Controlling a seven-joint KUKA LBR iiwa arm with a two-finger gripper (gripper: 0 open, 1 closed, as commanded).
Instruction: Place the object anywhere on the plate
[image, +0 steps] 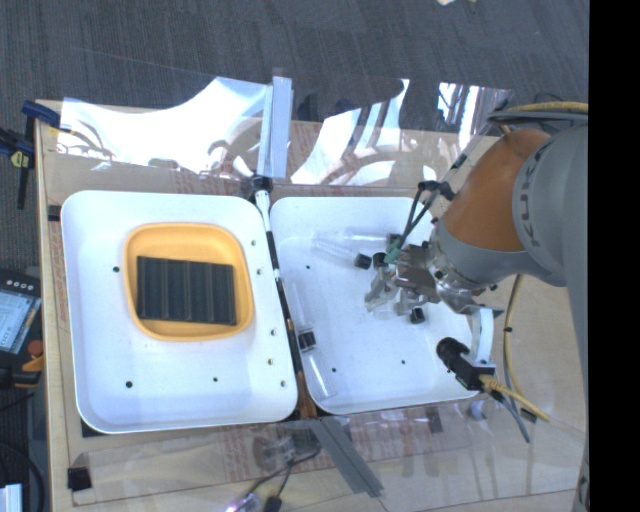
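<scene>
The arm (520, 200) reaches in from the right and bends down over the right bin (330, 385), with its hand (398, 288) low above the bin floor, near the middle. Whether the hand is open or closed I cannot tell, because the wrist hardware hides the tips from this slanted angle. A clear, pale object (345, 245) lies on the bin floor just up and left of the hand, apart from it as far as I can judge (it is see-through and hard to outline), and this looks like the thing to be moved. A small dark piece (306, 340) sits by the bin's left wall.

The yellow plate (187, 240) with its dark ribbed centre rests in the left bin (150, 400), well apart from the hand, so the goal is waiting on the far side of the divider. My reading is that the arm is low here to attempt a pick, and nothing has reached the plate yet
</scene>
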